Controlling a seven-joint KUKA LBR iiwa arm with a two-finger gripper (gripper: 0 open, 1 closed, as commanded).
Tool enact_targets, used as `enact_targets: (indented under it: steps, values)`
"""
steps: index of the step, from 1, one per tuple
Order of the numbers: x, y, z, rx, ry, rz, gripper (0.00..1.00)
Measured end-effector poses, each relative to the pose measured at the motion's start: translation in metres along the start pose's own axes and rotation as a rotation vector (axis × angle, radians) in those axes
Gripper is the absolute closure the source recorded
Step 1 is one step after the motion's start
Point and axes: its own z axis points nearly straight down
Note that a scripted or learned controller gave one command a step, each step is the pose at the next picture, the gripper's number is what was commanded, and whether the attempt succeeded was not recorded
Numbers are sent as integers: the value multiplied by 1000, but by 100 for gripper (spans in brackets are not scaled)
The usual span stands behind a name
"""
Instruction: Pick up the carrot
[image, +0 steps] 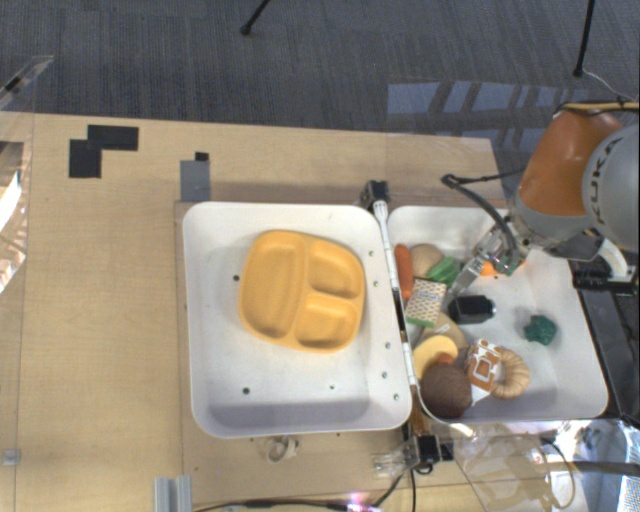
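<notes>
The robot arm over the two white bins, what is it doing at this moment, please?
The grey arm reaches in over the right bin, and its gripper is low among the toy foods there. The carrot lies at that bin's left edge, near the divider, and nothing is between the fingers yet. The left bin bears a yellow divided plate. So the carrot is not yet picked up.

Arm (575, 170) reaches leftward, gripper (470, 284) angled down

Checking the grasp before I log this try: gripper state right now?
Gripper: cannot be told. It hangs over the right bin, beside the carrot, which lies against that bin's left wall.
</notes>
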Motion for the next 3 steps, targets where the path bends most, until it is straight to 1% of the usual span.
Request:
enact_targets:
  steps: [1,2,3]
  values:
    - [-24,-14,0,-1,-2,149,0]
    - [-25,-31,1,2,0,387,0]
    - [-27,-28,-14,-4,-9,380,100]
